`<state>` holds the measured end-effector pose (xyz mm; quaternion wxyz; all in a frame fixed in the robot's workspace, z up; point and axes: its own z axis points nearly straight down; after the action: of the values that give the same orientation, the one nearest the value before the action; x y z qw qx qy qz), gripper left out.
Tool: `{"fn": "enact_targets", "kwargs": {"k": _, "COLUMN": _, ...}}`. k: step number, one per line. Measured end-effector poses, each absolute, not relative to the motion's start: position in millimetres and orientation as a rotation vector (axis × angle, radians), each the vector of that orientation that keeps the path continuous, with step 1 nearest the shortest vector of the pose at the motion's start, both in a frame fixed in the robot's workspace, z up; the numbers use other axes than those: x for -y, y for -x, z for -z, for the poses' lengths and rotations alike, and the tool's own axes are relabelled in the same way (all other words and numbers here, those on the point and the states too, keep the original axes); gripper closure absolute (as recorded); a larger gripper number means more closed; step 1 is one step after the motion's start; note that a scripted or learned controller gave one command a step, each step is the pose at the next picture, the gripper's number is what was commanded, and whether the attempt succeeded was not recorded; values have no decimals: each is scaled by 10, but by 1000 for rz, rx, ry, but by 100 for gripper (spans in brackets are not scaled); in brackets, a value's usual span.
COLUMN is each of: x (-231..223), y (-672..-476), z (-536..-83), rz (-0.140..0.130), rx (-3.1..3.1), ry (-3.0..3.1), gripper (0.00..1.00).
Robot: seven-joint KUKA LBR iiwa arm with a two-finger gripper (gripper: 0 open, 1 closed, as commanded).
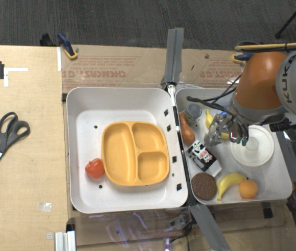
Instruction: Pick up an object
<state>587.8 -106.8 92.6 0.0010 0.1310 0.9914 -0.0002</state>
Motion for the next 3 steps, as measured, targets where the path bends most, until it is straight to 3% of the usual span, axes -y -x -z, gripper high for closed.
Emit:
{"fn": "enact_targets", "kwargs": {"k": 1, "x": 1113, "y": -6013, "z": -2706, "rz": 1, "rx": -3046, "ry": -744, "gripper": 100}}
{"fn": "enact_targets", "kwargs": {"k": 2, "x": 1112, "y": -6011, "z": -2700, "rz": 1, "rx": -3048, "ry": -745, "gripper": 0}}
{"fn": "enact_targets", "kwargs": {"k": 3, "x": 1063, "y": -6117, "z": -1416, "rz": 1, "rx": -2924, "ry": -1145, "gripper": 0}}
